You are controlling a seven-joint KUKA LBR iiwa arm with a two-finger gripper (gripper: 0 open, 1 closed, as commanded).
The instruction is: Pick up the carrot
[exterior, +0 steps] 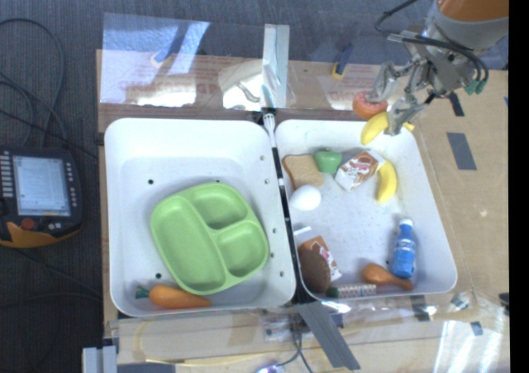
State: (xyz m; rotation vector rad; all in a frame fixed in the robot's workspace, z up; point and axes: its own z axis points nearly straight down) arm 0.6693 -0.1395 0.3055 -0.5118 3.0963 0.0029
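Observation:
The carrot [172, 298], orange with a green top, lies flat in the left bin [124, 156] along its near wall, just below the green divided plate [210, 236]. My gripper [395, 113] hangs far from it, over the far right corner of the right bin [434, 222]. Its fingers stand open with nothing between them. A yellow banana [374, 128] and a red-orange tomato [367, 104] sit right beside the fingertips at the bin's far rim.
The right bin holds a second banana [386, 182], a small carton [357, 171], a green pepper [327, 161], bread [302, 169], an egg [306, 198], a blue bottle [403, 249], a brown pack [317, 261] and an orange drumstick-like piece [385, 275]. A pendant [37, 195] lies at the left.

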